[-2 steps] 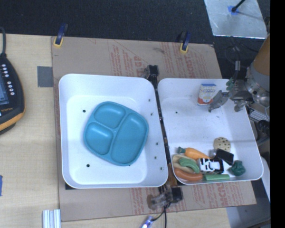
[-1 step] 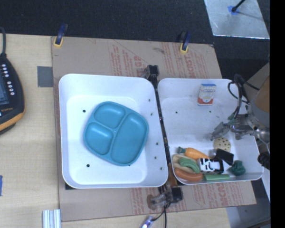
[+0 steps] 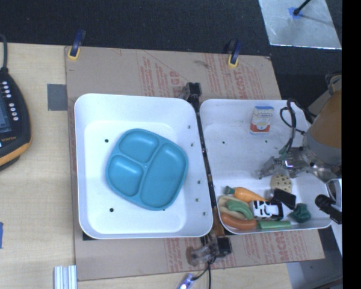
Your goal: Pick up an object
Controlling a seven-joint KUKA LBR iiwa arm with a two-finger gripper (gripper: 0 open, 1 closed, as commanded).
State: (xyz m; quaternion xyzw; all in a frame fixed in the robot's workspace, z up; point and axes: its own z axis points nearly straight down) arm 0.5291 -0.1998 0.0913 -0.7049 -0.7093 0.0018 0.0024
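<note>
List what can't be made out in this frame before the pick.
- Hand: in the camera view, small metal parts over the right bin; whether it grips anything cannot be told.
- Arm: cut off by the right edge.
- Toy pile in the right bin's near corner: pieces overlap, so individual items are hard to separate.
- Small carton: label too small to read.
- Pendant: cut off by the left edge.

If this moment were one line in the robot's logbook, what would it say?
hand: low in right bin, above toy pile | carton: far corner, apart | blue plate: left bin | pick: not yet
</note>
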